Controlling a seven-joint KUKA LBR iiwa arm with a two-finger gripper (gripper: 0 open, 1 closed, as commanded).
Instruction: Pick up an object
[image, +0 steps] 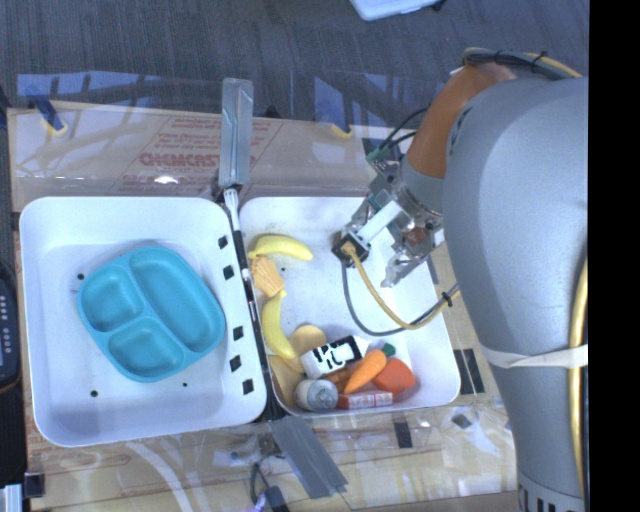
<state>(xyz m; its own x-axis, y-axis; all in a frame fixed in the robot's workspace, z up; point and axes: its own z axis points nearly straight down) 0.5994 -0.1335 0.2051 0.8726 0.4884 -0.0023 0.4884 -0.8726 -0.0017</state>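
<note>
My gripper hangs over the upper right part of the right bin. Its fingers are spread apart, with only the white bin floor between them, so it is open. To its left lie a yellow banana and a small pale corn-like piece. A second banana runs down the bin's left wall. Toward the front edge sit a white bottle with a black label, an orange carrot and a red-orange lump, all well below the gripper.
A blue divided plate lies in the left bin. A silver-capped can and a flat red item rest at the right bin's front edge. A yellow cable loops beneath the gripper. The grey arm covers the right side.
</note>
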